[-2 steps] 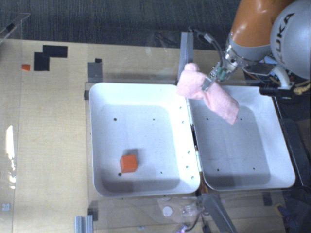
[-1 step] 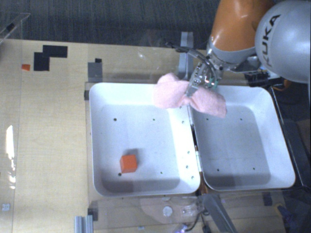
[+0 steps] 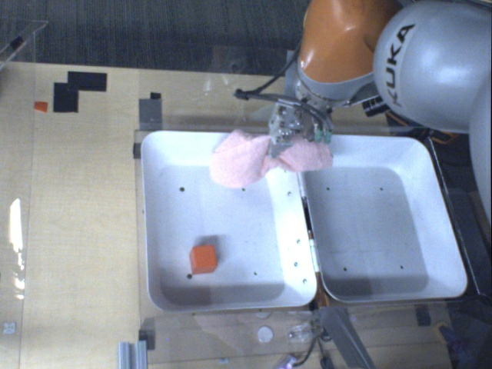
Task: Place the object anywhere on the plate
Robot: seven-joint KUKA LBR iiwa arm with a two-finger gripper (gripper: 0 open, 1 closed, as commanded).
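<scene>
A small orange block (image 3: 204, 259) lies on the floor of the left bin (image 3: 165, 221), near its front left. A pink plate (image 3: 238, 161) sits at the back of the bins, across the divide between them, and looks tilted or uneven. My gripper (image 3: 296, 133) hangs right over the plate's middle and hides part of it. The pink surface shows on both sides of the gripper. The block is far from the gripper, toward the front left.
The right bin (image 3: 384, 229) stands beside the left one, their rims meeting at the centre. The grey arm with its orange band (image 3: 342, 29) comes in from the upper right. Black markers (image 3: 73, 89) lie on the bench at far left.
</scene>
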